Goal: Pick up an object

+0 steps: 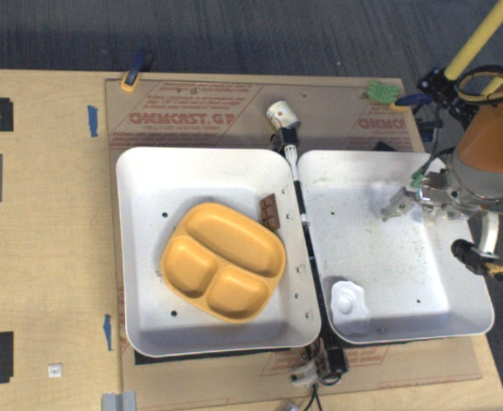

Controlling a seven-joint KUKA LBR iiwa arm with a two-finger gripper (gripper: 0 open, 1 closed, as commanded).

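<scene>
A yellow three-section plate lies in the middle of the left bin. A small brown block rests beside the plate's upper right, near the bin's right wall. In the near left corner of the right bin sits a small white object. My gripper hangs over the upper right part of the right bin, with the orange-banded wrist behind it. It is well away from the white object, and nothing shows in its grasp.
A white and black clamp sits at the far end of the divider between the bins. A yellow pole and black cables stand at the back right. A green clip and a blue clip hold the cardboard's far edge.
</scene>
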